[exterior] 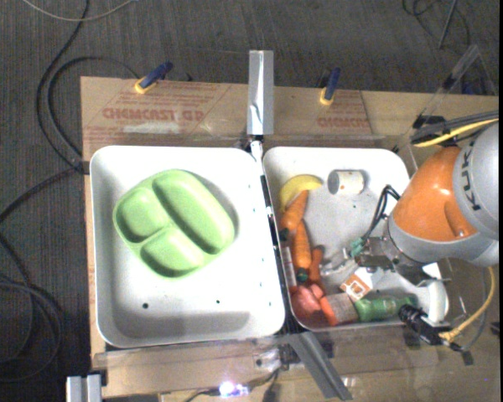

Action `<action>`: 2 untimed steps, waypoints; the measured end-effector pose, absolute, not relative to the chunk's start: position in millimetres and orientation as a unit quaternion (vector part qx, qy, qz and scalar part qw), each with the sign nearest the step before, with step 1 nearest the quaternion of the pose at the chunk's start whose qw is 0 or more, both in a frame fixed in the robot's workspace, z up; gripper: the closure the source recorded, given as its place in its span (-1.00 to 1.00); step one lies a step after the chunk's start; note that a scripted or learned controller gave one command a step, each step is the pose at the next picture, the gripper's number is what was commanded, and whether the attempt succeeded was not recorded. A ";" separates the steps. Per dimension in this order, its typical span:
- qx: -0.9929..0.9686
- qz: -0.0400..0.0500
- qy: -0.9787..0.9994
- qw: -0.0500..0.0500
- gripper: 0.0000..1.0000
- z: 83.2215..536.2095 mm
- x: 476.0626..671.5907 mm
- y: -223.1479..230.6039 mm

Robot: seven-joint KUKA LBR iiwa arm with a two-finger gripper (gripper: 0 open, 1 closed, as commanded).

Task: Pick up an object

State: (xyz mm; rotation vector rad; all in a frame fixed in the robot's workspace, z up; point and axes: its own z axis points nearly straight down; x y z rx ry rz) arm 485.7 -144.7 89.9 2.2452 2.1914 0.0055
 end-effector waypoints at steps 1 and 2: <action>0.716 0.003 0.698 0.006 1.00 100.0 488.0 -146.0; 0.716 0.002 0.698 0.006 -1.00 99.7 487.6 -145.9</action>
